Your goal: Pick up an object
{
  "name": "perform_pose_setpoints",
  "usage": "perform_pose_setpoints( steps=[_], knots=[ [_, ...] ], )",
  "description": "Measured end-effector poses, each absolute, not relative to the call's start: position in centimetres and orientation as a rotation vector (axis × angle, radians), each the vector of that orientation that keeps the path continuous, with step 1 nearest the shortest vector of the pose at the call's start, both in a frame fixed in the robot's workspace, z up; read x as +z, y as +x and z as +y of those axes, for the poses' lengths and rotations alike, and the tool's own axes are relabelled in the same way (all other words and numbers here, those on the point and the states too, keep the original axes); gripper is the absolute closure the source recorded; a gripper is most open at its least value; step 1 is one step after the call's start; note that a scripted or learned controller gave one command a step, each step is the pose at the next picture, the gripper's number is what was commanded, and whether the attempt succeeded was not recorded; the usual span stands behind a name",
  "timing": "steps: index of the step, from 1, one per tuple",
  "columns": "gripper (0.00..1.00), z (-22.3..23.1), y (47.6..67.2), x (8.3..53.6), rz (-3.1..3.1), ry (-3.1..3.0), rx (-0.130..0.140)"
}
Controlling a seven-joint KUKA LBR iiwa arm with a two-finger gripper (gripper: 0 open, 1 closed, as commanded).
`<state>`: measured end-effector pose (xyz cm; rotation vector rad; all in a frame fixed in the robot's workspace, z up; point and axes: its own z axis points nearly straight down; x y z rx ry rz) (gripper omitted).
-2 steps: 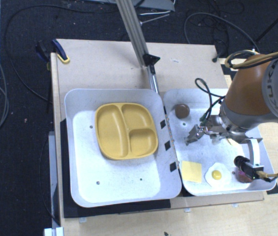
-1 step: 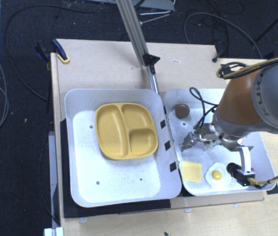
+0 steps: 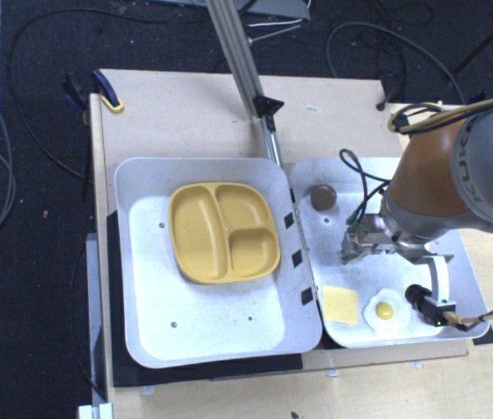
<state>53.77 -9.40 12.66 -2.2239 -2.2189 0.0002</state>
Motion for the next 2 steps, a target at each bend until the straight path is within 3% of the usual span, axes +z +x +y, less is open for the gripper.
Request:
perform_pose_setpoints(
  steps=[2],
  knots=[
    [1.00,-9.3,55.2,23.3,-2.230,-2.222,-0.006]
  ],
)
